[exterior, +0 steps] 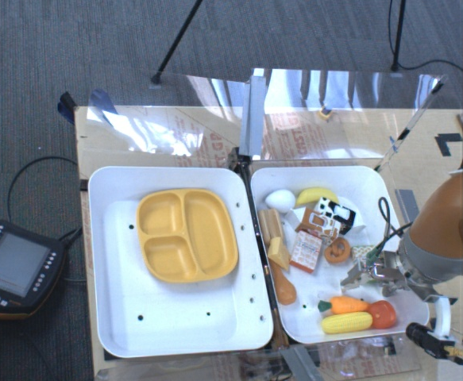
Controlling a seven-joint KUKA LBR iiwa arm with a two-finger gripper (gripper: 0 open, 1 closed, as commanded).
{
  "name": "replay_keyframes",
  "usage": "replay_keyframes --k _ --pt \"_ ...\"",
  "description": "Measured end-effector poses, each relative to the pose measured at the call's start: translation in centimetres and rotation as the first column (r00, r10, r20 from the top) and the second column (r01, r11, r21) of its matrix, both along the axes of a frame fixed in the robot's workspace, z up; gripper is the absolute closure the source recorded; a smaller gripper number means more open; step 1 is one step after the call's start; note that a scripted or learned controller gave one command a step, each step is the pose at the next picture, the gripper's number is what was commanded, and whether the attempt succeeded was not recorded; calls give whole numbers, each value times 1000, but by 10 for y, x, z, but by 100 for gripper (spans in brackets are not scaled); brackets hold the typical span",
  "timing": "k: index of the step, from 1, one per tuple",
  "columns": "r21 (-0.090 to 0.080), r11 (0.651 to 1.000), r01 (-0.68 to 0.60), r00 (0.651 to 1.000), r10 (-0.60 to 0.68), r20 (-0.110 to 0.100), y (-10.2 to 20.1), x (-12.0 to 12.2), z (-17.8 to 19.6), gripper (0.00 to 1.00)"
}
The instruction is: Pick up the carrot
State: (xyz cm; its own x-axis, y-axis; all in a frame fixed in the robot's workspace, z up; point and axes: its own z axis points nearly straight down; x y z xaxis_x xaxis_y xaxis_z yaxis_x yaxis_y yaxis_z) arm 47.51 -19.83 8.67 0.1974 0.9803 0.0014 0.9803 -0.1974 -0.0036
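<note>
Gripper (368,274) first: you'll find its metal fingers at the right edge of the right-hand shallow white bin (374,182), hanging over the bin's right side below the grey arm with its orange band (445,228). You can't tell from this slant how far the fingers are spread, and you see nothing between them. The small orange carrot with a green top (344,304) lies near the bin's front, just below and left of the gripper, apart from it. Touching the carrot's front side is a yellow corn cob (346,322), and a red tomato (383,314) sits just to their right. Elsewhere in that bin you have a white egg (279,200), a yellow banana (315,194), a black-and-white carton (334,213), a red-and-white packet (306,250), a brown round cookie (337,250) and a wooden spoon (277,262) along the left wall. The left-hand white bin (112,292) holds a yellow three-compartment plate (187,234). Both bins sit side by side on the counter (136,137).
</note>
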Motion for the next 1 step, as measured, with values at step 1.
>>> replay_keyframes --k 1 --pt "3 1000 10 1000 -10 -3 46 0 -1 0"
